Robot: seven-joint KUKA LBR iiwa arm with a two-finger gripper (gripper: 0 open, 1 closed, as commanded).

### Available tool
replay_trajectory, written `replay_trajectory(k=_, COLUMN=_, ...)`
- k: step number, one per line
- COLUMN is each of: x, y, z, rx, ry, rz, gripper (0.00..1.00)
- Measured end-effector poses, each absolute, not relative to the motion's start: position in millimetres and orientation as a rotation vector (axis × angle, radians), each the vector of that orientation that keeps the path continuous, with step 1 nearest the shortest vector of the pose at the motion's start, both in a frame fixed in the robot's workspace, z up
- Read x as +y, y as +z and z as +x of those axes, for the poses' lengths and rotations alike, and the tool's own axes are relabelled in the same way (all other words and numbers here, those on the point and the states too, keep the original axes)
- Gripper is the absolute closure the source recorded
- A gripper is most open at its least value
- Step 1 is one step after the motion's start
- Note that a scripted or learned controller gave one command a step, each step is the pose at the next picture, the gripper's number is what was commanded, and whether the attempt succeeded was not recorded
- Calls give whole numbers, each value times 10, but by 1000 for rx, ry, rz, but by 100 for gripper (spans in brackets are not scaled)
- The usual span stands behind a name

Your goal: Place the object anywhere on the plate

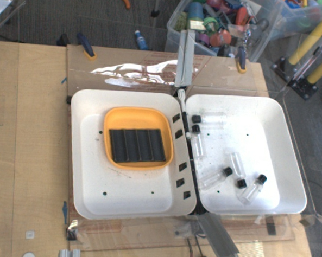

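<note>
Standing over the bench, I see the left bin [86,197] holding an orange plate [115,120], and on that plate lies a black ribbed slab [137,144] that covers most of its floor and leaves only the orange rim and corners bare. To the right, past the seam where the two bins meet, the right bin [270,121] holds a scatter of clear vials [226,171] with black caps. Two lie near the seam at the upper left, and three more sit close together toward the lower middle. All of them lie on their sides, and none is on the plate. I take one of these vials to be the object, though which one I cannot say. As I judge it, the task is at its very start, with the pick not yet made. Whether the gripper is spread or closed I cannot tell. The next move calls for coming down over a single vial that lies apart from its neighbours and gripping across its narrow body, since round, clear tubes may roll or slip.
</note>
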State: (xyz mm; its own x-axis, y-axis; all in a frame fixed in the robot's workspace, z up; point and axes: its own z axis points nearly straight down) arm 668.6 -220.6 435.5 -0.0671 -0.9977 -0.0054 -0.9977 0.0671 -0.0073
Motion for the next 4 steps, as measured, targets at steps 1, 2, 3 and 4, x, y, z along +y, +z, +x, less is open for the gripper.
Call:
replay_trajectory(k=1, x=-2206, y=4350, z=6684, rx=1812, ry=-2, rz=-2557, gripper=100)
replay_trajectory(k=2, x=-2166, y=4346, z=6671, rx=1673, ry=5, rz=-2652, gripper=100)
replay_trajectory(k=3, x=-2164, y=4346, z=6669, rx=1649, ry=6, rz=-2667, gripper=100)
replay_trajectory(k=4, x=-2091, y=4342, z=6688, rx=986, ry=-4, rz=-2977, gripper=100)
